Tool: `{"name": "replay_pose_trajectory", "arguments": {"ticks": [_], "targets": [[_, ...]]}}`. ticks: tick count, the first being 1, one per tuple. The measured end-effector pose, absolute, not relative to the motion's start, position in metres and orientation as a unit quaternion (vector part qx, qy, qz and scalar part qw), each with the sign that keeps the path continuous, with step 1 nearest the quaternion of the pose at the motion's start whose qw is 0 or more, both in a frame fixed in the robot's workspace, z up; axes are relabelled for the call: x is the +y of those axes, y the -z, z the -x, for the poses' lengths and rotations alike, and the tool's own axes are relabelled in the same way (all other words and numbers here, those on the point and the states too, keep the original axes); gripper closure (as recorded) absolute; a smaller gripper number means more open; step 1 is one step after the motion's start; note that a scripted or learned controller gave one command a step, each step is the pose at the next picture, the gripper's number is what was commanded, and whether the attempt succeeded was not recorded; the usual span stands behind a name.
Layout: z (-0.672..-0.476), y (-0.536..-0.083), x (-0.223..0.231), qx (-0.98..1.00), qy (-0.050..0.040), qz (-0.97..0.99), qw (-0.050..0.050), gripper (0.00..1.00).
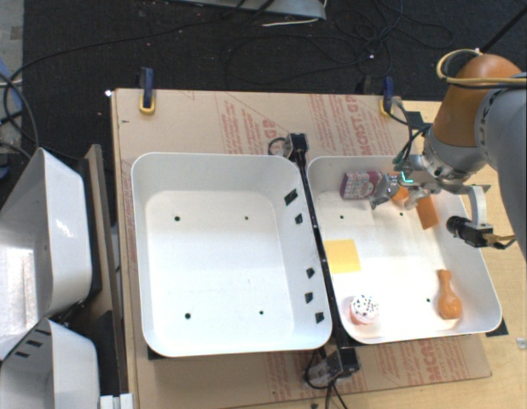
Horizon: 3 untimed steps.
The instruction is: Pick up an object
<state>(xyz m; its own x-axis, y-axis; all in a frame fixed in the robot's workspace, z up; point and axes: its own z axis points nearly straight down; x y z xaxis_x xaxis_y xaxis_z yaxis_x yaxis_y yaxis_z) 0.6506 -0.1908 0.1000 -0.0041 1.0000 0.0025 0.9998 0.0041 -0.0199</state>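
Here a brown board (221,113) lies on a dark floor strewn with black cables (272,54), with two clamps, one at the board's eleven o'clock (147,90) and one at its one o'clock (386,95). Two shallow white bins sit side by side on the board: the left bin (221,254) and the right bin (408,254), their inner rims touching along a black strip. At nine o'clock, off the board, stand other white trays (42,245).

In the right bin, a purple packet (360,185) lies toward eleven o'clock, a yellow square (343,256) near nine, a small pink spotted cup (363,309) at seven, an orange bulb-shaped toy (448,296) at four, and an orange block (426,210) toward one.

The grey arm (494,122) with its orange band reaches in from three o'clock, tilted down over the right bin's upper edge. The gripper (400,189) hangs low between the purple packet and the orange block, just beside both; how wide it stands cannot be told, and nothing is clearly held.
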Motion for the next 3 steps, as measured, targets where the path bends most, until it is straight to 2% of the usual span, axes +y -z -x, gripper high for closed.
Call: {"name": "replay_pose_trajectory", "arguments": {"ticks": [1,3], "targets": [[-0.6550,-0.0930,-0.1955,-0.707,-0.0063,0.707,0.012,0.00],[-0.6545,-0.0916,-0.1958,-0.707,-0.0063,0.707,0.011,0.00]]}}
